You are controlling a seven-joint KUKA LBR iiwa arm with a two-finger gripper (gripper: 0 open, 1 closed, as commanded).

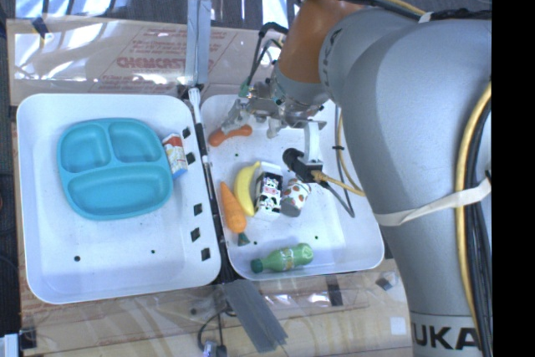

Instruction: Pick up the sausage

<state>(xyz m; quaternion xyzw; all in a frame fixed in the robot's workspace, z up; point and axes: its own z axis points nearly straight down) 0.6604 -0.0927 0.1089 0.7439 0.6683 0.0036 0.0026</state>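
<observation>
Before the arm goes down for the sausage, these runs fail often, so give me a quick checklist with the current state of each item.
1. Sausage in view, lying in the right bin near its far left corner: ok.
2. Sausage lies apart from the banana and carrot: ok.
3. Gripper sits right beside the sausage: ok.
4. Jaws open or shut: cannot tell.
5. Sausage between the jaws: cannot tell.
6. Blue tray in the left bin, out of the way: ok.
</observation>
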